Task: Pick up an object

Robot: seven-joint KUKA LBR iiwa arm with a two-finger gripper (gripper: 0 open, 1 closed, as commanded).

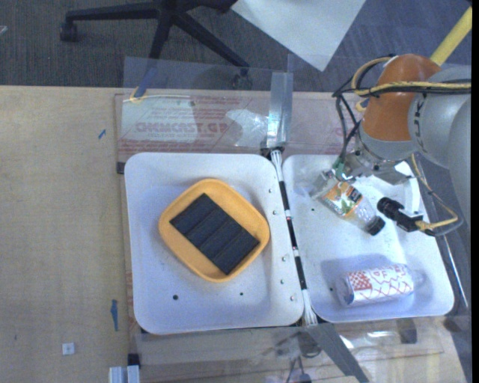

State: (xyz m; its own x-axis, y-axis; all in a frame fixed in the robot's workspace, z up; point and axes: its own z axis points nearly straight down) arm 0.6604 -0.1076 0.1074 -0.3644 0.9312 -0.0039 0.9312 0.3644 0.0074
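Observation:
My gripper [338,177] hangs low over the back of the right bin [441,299], coming in from the right. A small crinkled packet [345,199] with orange and green print lies right at its tip, touching or just under it; whether it is gripped is hidden. A clear bottle with a red and white patterned label [376,284] lies on its side near the front of the same bin. In the left bin [150,299] a yellow dish [177,250] sits tilted, with a black ridged slab [214,233] on it.
A metal divider post [280,112] stands behind the seam between the bins, beside a clear plastic sheet [187,123] along the back. Bare wooden bench [52,224] stretches to the left. An office chair base [157,22] is on the floor beyond.

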